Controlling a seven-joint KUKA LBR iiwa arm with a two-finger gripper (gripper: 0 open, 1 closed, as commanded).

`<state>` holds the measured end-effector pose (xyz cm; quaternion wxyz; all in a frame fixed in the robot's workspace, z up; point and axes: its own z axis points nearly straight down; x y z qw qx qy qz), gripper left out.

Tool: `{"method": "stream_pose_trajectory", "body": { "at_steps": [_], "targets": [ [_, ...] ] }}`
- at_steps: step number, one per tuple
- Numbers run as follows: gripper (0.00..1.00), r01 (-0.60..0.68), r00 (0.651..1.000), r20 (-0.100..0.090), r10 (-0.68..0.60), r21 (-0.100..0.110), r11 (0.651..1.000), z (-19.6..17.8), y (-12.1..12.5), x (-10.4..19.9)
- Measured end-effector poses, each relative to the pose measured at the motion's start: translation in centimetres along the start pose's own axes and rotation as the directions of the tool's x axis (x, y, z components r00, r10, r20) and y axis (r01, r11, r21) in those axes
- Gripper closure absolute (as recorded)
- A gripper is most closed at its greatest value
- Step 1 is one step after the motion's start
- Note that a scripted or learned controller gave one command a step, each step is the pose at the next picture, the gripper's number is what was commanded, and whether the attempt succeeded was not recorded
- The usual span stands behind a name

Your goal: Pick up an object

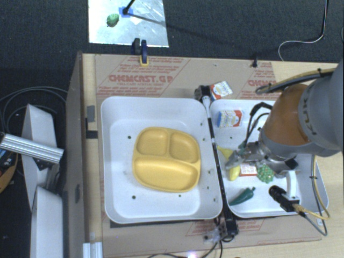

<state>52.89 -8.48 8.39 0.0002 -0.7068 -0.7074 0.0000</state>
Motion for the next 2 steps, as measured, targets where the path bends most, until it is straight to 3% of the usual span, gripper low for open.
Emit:
{"method": "stream_pose_trajectory", "body": {
  "at_steps": [1,2],
  "targets": [
    [1.00,0.001,1.000,0.000,-0.001,-0.002,1.000,-1.0,0.1,0.0],
    [1.00,0.003,1.000,0.000,-0.003,-0.004,1.000,-10.1,7.5,3.1]
  ]
}}
